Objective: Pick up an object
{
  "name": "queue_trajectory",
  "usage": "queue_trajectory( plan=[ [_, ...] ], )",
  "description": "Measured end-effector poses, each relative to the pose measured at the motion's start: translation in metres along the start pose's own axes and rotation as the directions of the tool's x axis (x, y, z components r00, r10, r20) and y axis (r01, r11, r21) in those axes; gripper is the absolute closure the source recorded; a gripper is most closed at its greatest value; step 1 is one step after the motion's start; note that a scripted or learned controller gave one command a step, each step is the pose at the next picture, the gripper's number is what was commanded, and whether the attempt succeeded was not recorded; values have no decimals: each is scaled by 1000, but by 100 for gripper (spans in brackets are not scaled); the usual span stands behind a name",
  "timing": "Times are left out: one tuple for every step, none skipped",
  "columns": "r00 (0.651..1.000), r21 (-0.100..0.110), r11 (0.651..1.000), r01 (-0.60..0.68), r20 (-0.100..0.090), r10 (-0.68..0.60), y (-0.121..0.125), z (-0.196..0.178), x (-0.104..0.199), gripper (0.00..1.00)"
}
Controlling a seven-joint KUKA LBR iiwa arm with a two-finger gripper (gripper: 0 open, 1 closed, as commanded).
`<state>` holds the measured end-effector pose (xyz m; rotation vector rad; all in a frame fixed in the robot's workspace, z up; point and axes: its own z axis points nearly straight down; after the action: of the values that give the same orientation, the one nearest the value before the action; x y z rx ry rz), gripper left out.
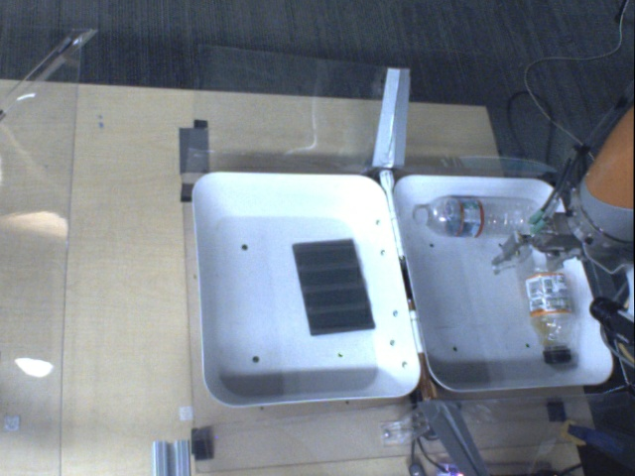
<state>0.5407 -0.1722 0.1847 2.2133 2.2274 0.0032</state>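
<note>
Tool (pixel 523 249), metal fingers apart, above smooth white right bin (pixel 466 350) between two clear plastic bottles (pixel 474 215) (pixel 549 300).

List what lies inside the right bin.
Right bin: two clear plastic bottles, one lying along the far wall, one nearer the arm. The gripper covers the floor between them.

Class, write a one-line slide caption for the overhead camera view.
Gripper hovers over right bin between two clear bottles; dark ridged block lies in left bin.
</note>
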Motion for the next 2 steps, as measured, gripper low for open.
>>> queue_trajectory(
  plan=[
    [995,-4,995,99,2,-99,12,61,-27,0],
    [977,-10,976,215,6,-215,-31,95,29,0]
  ],
)
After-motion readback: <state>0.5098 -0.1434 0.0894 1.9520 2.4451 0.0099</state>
